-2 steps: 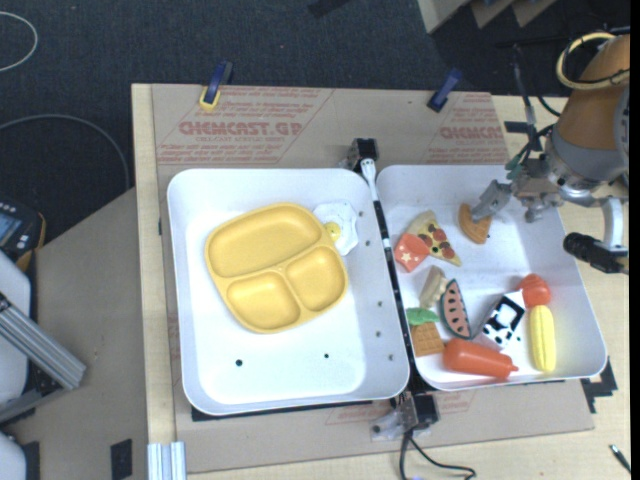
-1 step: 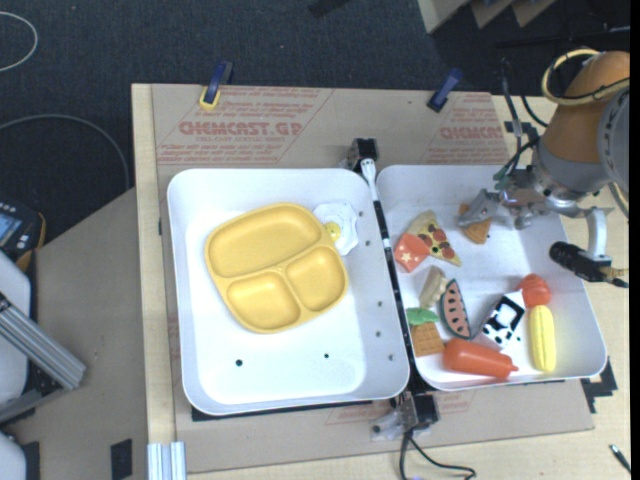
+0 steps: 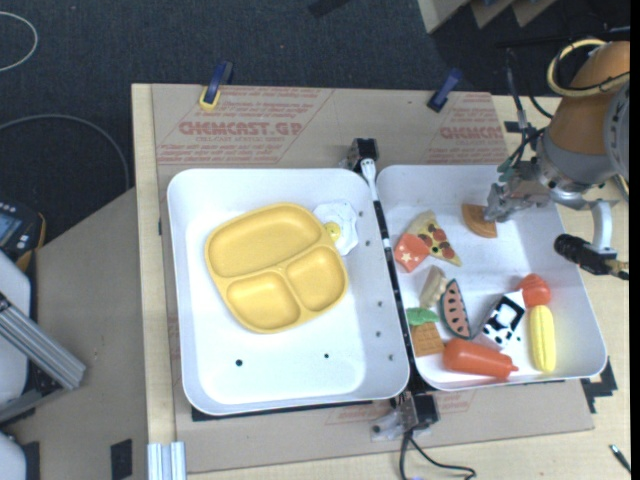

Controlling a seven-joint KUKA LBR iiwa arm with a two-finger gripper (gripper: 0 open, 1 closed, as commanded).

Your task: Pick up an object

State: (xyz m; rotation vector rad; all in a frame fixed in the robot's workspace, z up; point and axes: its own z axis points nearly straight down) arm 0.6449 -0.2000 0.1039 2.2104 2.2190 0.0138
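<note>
Toy foods – about 9, 2 bins, 1 tray

yellow tray | orange carrot | yellow corn | white bins

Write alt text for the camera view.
The end effector hangs over the right bin, beside a brown cookie-like piece, among toy foods including a pizza slice and carrot. The left bin holds a yellow divided plate and a fried egg.
</note>
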